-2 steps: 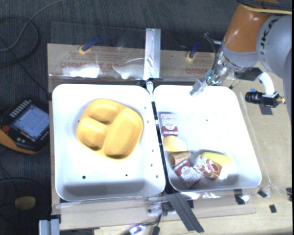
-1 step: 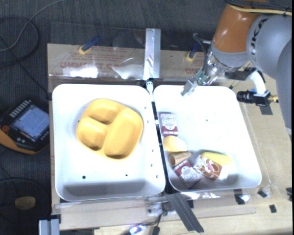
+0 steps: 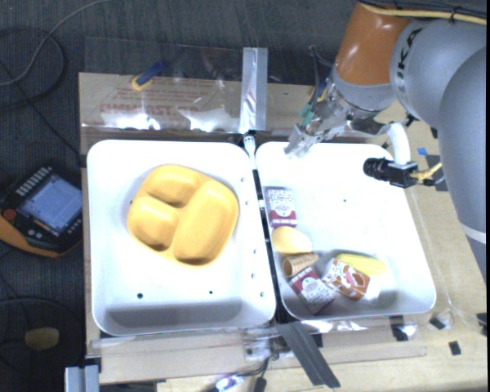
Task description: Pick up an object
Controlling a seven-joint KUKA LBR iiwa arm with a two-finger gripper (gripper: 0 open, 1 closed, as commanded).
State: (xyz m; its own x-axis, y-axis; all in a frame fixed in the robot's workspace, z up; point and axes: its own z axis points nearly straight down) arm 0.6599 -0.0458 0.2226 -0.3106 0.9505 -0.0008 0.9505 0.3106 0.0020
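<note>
Small packets [image 3: 314, 288] lie in the right bin [image 3: 408, 243], well apart from the claw [image 3: 298, 145]; its spread unclear.

A robotics lab, this: a big grey industrial arm with an orange band [image 3: 408, 47] leans over two shallow white plastic bins [image 3: 98, 219] on a plywood bench [image 3: 106, 96]. Left of the bench, an orange-edged control pendant [image 3: 37, 211] and loose black cables [image 3: 16, 55] lie on dark carpet.
</note>
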